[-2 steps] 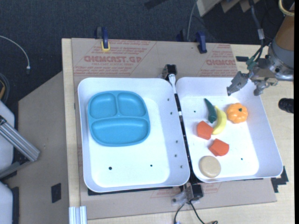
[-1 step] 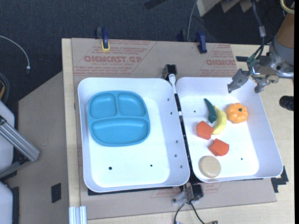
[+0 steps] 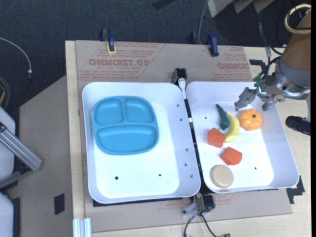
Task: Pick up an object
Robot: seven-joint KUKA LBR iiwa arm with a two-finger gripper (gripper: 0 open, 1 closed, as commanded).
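**Jaws spread and empty above the right bin**

The arm (image 3: 296, 58) reaches in from the right, and its gripper (image 3: 256, 98) hangs over the far right part of the right bin (image 3: 276, 177). The jaws stand apart, one finger to the left and one to the right, with nothing between them.

Just near of the gripper lies a small orange pumpkin (image 3: 250, 119), close to the right finger; whether it touches cannot be told. To the left of the pumpkin a yellow banana (image 3: 233, 128) lies slanted, and a green pepper (image 3: 223, 116) rests against the banana's left side, overlapping it. A red block (image 3: 216, 137) sits at the banana's near left end, touching or nearly so. Another red block (image 3: 231, 156) lies a little nearer and to the right, apart from the first. Nearest of all is a round tan disc (image 3: 221, 176), close to the bin's near rim.

The left bin (image 3: 143, 181) holds a blue divided plate (image 3: 126, 125) in its far left part. Both bins rest side by side on the bench (image 3: 148, 60), which is covered with brown printed board held by two blue clamps (image 3: 109, 37) at the far edge.
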